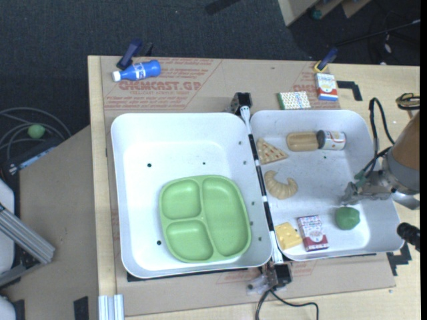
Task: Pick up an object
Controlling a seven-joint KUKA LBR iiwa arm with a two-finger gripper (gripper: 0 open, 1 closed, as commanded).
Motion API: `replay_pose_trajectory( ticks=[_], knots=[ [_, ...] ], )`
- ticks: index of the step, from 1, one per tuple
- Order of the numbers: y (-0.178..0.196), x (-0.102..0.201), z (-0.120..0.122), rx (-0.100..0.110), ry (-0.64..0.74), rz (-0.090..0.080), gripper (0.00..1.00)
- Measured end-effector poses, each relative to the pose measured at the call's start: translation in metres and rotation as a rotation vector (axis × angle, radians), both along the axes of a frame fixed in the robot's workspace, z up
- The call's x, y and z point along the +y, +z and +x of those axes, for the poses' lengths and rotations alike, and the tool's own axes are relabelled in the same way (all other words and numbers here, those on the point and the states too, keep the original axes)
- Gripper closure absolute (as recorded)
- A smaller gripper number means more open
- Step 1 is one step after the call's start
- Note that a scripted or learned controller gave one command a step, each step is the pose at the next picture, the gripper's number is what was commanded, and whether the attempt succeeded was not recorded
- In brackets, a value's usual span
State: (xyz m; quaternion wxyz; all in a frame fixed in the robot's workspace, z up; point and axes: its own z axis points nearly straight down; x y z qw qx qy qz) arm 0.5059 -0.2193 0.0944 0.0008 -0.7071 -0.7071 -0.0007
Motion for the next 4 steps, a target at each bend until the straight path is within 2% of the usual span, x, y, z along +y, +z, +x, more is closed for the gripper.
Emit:
replay_pose_trajectory(
  ticks=[1,2,3,4],
  knots=[
    [0.000,0.001,0.000,0.002,0.001,0.003,0.00],
    [-0.010,0.030,-0.027,0.001,0.000,-0.001,0.00],
    [0.000,0.030,-0.027,-0.001,-0.002,-0.003,1.00],
    [-0.006,0.080,0.052,-0.001,0.002,-0.001,1.00]
  ],
)
